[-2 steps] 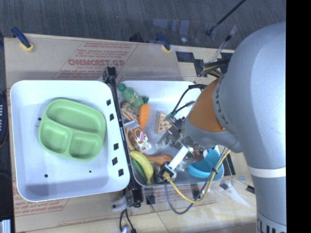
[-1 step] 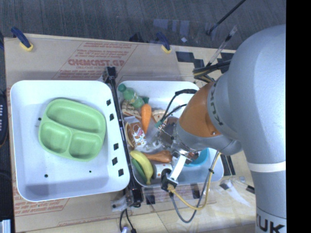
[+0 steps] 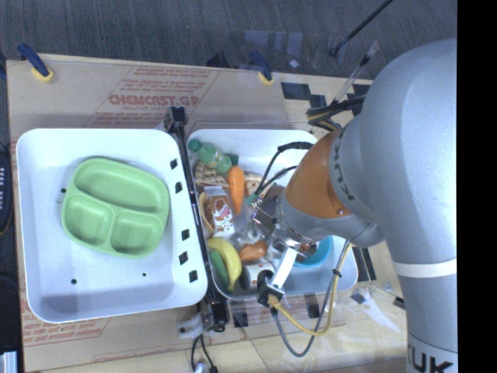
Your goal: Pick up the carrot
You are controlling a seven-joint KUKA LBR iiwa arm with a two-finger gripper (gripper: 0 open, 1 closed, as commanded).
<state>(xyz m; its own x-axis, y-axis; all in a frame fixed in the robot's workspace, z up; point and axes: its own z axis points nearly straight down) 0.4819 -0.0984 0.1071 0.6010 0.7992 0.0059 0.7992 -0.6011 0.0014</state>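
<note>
Because the carrot (image 3: 236, 189) is lying packed among clutter in the right bin (image 3: 256, 136), a grasp from here is probably running the risk of closing on the wrong thing or on two things at once; a brown-and-red packet (image 3: 220, 214) is pressing against its left side, a green item (image 3: 211, 158) is sitting just beyond its far end, and a smaller orange piece (image 3: 252, 251) is resting nearer the bin's near edge, where a program could be mistaking it for the target; the carrot's smooth, tapering body is also likely inviting a slip if the pinch is landing near the tip; the banana (image 3: 225, 261) is lying at the near-left corner, well clear of all that. The carrot is pointing from the far edge towards the near edge, left of the bin's middle; the gripper (image 3: 262, 212) is hanging just beside the carrot's near end, on the side towards the bin's right edge, apparently not around it; the bulky wrist is covering it, so I cannot tell how wide it is standing or whether it is holding anything.
</note>
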